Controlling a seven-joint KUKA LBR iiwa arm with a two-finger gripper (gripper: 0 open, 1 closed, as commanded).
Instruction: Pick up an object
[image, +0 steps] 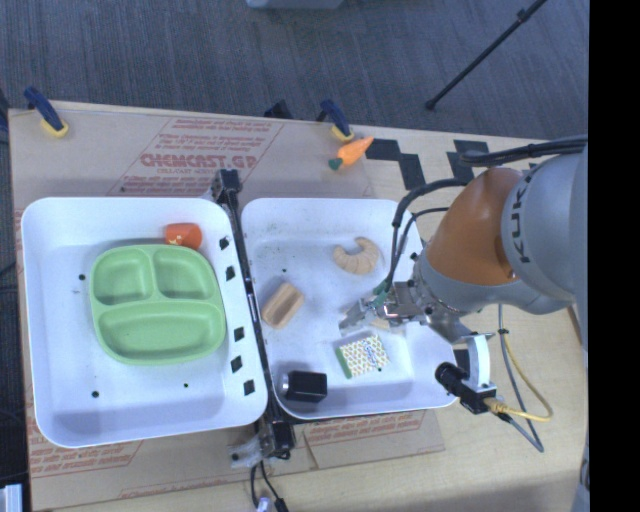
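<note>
Your end effector hovered low over the patterned packet, presumably lining up a grasp; finger state unclear

In the right bin, open floor lies left of the croissant, above the wooden block. Below the croissant, the patterned sponge and black box crowd the floor.
</note>
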